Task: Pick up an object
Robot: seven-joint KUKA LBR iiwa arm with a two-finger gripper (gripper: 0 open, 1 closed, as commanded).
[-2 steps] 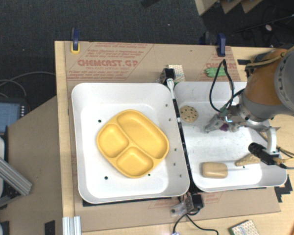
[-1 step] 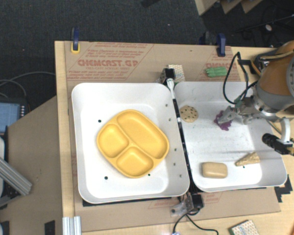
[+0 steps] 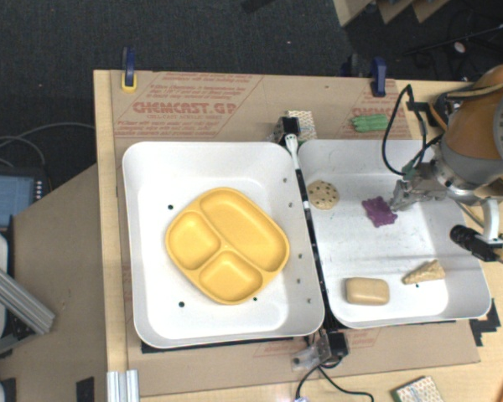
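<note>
We judge the small purple rubbery block (image 3: 379,211), just at nine o'clock of the gripper (image 3: 405,193), light and soft, best pinched across its narrow sides; whether the hand is spread or closed we cannot tell.

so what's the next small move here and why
Probably a short shift left and down onto the purple piece. The gripper sits just right of it in the right bin, nothing visibly between its fingers, and that piece is the nearest thing.
</note>
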